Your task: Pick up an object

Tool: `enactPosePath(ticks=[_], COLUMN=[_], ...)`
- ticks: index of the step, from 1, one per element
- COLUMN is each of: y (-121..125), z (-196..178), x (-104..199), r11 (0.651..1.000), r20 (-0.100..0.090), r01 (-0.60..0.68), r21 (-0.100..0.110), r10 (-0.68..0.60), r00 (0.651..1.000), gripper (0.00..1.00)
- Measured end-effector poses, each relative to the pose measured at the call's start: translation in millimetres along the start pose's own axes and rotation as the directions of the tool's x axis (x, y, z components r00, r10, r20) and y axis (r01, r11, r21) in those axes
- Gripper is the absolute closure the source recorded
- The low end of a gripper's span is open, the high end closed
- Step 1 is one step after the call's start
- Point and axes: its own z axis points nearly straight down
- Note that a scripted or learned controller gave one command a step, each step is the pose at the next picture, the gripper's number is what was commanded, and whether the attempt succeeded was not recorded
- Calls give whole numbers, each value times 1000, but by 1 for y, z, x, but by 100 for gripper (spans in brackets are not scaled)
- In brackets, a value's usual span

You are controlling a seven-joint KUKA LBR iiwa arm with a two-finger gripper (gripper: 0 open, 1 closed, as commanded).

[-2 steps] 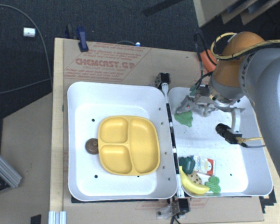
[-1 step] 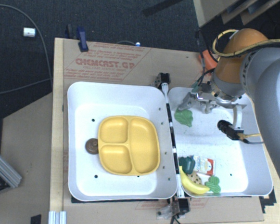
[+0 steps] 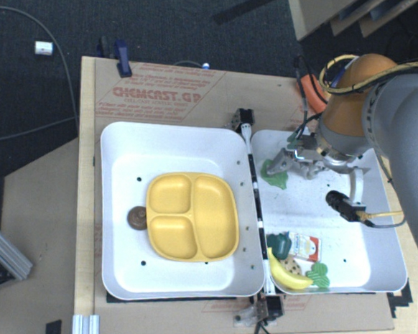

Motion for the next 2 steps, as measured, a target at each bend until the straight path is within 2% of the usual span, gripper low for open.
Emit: enactPosePath(ticks=[1,2], y=[24,23], z=[0,0], x=[3,6], r11=[1000,1000], r20=[1,1], r01=[2,1], r21=[-4,-3], r10=[-2,-1], r00=[1000,1000], gripper=[0,0])
